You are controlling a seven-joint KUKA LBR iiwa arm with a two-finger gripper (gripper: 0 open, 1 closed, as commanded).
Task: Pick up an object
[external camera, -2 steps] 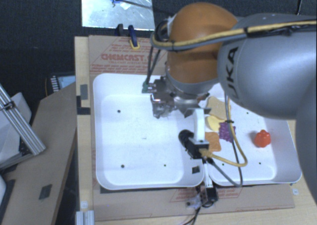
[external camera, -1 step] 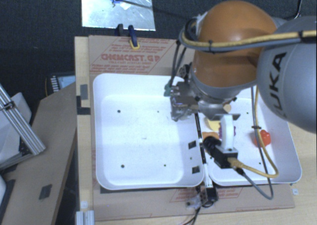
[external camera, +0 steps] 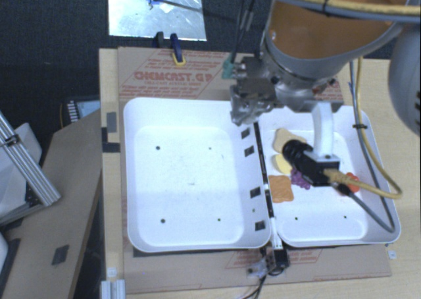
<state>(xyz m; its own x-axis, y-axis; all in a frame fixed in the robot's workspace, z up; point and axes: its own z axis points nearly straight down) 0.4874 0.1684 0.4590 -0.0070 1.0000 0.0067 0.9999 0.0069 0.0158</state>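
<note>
Risk: orange tile (external camera: pixel 281 188) may be slid or missed, little edge being offered by so thin a piece | Look: flat, square, matte | Place: in bin (external camera: pixel 329 233) by the divider, camera-ward of gripper (external camera: pixel 247 112) | Grip state: cannot be told

Grey arm (external camera: pixel 304 70), glossy orange band (external camera: pixel 335 8), metal hand (external camera: pixel 242 114)

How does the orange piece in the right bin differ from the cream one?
The orange piece is flat and roughly square; the cream piece is pale and rounded. The orange piece lies in plain view; the cream piece is partly hidden. Both lie in the right bin, near its left wall.
</note>
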